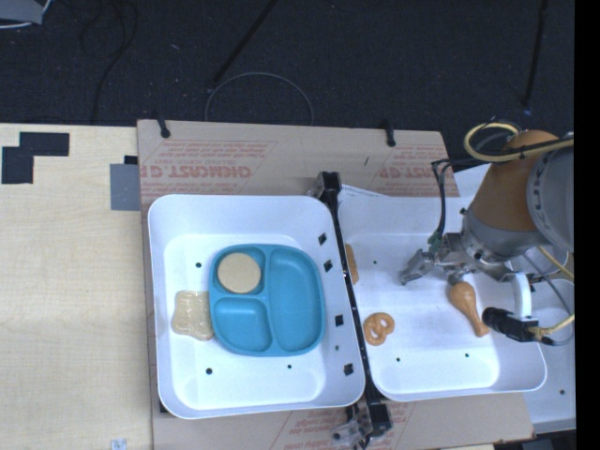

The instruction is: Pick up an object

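- The gripper (427,268) hangs over the right bin (469,378), near its back edge. Its fingers are spread apart and hold nothing.
- A drumstick (466,305) lies just beside it, near the right edge.
- A pretzel (379,328) sits by the left edge.
- The left bin (183,223) holds a blue plate (281,307) with a round cookie (238,272).

The bench (66,279) was pale wood with dark patches near its far left corner. A cardboard sheet (281,162) lay on it, printed in red. Two white bins sat side by side on the cardboard, the left bin (178,382) touching the right bin (441,382).
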Controlling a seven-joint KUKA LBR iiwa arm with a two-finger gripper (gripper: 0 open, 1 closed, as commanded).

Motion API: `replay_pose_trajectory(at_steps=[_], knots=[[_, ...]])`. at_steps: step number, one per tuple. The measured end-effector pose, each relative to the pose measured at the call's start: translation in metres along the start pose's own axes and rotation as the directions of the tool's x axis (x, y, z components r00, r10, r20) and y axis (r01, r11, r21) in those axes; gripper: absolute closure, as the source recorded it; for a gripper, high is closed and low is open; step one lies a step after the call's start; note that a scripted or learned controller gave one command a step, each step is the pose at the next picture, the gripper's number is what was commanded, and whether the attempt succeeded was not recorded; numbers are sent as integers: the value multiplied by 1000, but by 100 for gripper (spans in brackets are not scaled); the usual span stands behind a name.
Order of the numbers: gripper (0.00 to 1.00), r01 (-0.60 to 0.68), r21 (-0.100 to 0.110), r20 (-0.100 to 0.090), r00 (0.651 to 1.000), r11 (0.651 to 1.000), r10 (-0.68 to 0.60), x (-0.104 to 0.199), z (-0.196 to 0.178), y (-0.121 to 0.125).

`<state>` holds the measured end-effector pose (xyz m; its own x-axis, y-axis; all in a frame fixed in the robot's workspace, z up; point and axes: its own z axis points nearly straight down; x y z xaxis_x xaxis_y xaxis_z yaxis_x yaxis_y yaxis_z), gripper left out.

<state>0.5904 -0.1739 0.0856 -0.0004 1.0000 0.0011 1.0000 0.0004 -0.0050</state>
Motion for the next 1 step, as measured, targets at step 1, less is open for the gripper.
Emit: replay_pose_trajectory(at_steps=[1], knots=[[100, -1, -2, 0, 1000, 1000, 1, -1, -12, 0]])
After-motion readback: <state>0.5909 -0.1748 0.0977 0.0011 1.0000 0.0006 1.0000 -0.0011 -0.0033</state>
